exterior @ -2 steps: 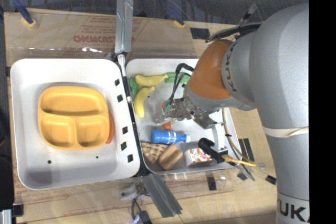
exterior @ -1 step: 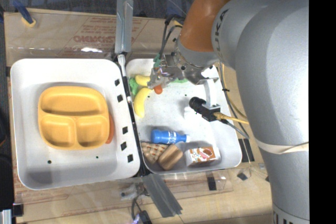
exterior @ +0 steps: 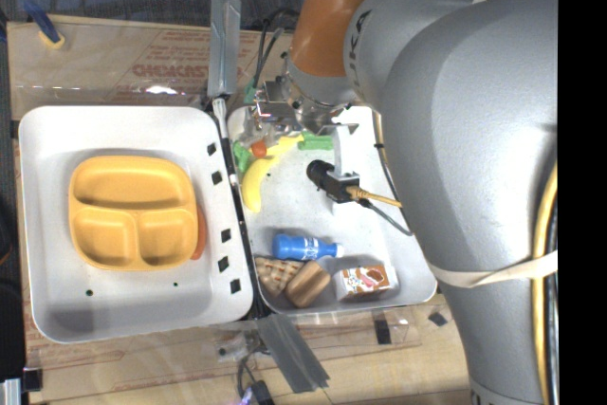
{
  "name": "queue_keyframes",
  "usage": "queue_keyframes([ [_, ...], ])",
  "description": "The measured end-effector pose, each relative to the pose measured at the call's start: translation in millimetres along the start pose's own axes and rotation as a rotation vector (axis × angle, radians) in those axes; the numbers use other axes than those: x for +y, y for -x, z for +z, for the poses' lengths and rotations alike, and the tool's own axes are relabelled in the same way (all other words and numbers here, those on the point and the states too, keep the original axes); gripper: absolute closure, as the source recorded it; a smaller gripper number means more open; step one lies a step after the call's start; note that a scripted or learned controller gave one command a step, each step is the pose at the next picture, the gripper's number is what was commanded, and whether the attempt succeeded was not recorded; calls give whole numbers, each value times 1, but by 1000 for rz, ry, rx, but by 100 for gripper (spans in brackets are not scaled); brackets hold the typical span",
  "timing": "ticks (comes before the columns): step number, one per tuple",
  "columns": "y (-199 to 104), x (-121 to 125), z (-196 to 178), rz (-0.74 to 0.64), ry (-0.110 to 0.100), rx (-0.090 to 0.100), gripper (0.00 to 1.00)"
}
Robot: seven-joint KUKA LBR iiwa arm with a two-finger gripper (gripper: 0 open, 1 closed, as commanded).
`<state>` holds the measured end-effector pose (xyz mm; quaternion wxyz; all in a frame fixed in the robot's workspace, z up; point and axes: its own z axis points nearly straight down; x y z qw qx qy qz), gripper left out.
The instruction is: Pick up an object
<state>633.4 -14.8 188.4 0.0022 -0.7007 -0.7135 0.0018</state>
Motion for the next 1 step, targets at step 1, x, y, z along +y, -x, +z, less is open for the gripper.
queue_keyframes([
  [1,-40,-51,1,203,-5,0,100],
])
